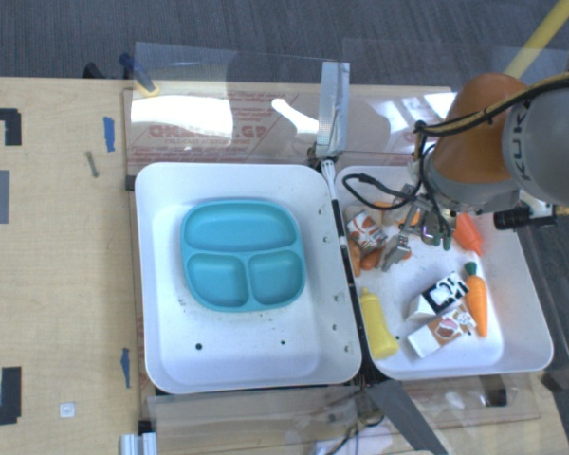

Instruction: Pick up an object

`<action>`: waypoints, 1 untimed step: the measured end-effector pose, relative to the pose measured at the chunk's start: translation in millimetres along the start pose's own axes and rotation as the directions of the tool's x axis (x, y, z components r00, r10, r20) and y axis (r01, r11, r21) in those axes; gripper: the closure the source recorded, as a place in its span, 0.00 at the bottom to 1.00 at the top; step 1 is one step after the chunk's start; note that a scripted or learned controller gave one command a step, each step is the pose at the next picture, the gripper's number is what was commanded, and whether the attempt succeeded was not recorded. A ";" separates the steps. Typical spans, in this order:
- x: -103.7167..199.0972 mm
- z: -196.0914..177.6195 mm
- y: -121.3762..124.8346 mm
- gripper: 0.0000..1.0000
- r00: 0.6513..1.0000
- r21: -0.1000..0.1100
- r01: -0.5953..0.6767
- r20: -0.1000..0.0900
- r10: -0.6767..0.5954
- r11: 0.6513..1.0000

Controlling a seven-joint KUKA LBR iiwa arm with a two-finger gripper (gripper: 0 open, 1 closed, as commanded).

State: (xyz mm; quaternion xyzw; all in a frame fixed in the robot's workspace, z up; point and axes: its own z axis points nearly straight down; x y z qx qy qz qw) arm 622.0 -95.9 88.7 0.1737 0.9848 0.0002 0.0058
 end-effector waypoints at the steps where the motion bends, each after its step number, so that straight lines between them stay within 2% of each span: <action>1: 62.9 -1.5 -20.1 0.00 0.981 0.001 -0.195 -0.002 0.195 0.981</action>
